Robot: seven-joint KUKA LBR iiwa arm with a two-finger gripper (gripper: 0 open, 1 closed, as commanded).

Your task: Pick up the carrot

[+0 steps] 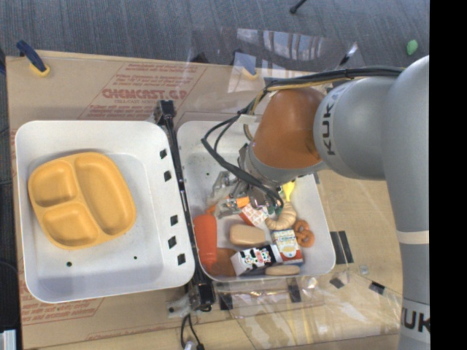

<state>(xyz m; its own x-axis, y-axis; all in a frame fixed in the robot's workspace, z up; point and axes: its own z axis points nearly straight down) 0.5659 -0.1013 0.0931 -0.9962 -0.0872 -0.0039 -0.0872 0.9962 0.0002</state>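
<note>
Hugging bin wall (188,195): carrot (206,240)

two white bins (44,268), one yellow tray (80,197), one carrot (206,240)

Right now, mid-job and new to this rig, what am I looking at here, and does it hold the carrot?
One fixed camera looks down at a slant on two white bins. The grey arm with its orange band is the robot, reaching in from the right. The left bin holds a yellow divided tray. The right bin holds a pile of toy food: the orange carrot lies along its left side beside a small carton and a pretzel. The gripper hangs above the pile; I see nothing held.
</note>
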